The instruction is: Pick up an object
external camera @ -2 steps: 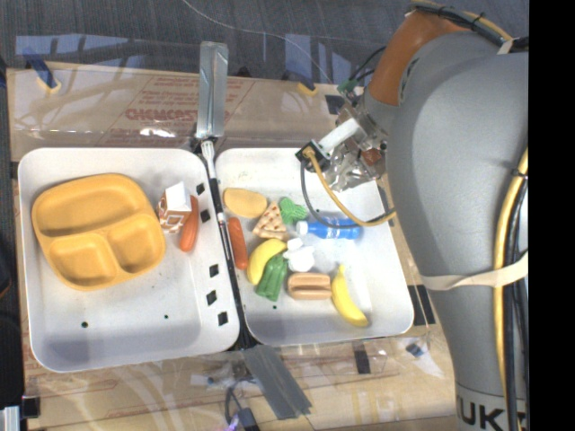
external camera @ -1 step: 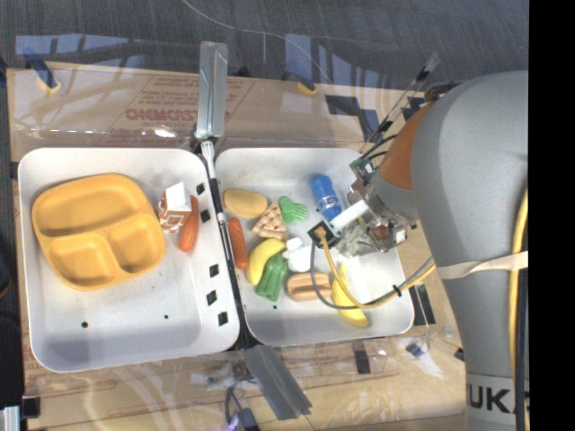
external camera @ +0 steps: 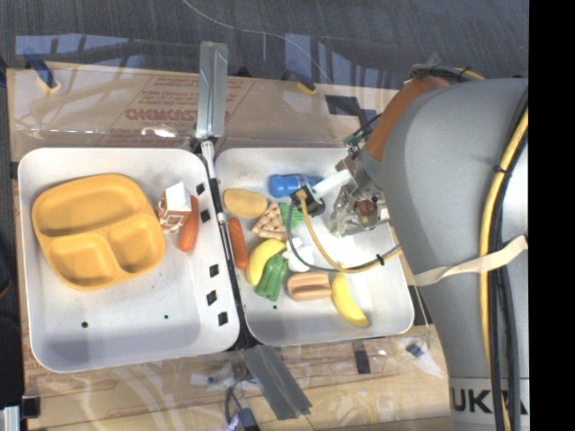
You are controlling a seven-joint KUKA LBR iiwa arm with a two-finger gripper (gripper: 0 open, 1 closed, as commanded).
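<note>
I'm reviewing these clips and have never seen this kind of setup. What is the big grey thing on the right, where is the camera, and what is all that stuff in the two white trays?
The big grey shape is a robot arm with an orange band near its wrist. It reaches in from the right. One fixed camera looks down on the bench at a slant.

At the arm's end is its tool, down inside the right bin. Whether it grips anything is not clear from here; cables and the arm itself hide much of it.

The right bin holds toy food: a banana, a hot dog, a potato-like lump, a blue piece, yellow and green pieces, and more.

The left bin holds a yellow divided plate, a sausage and a small white box.
</note>
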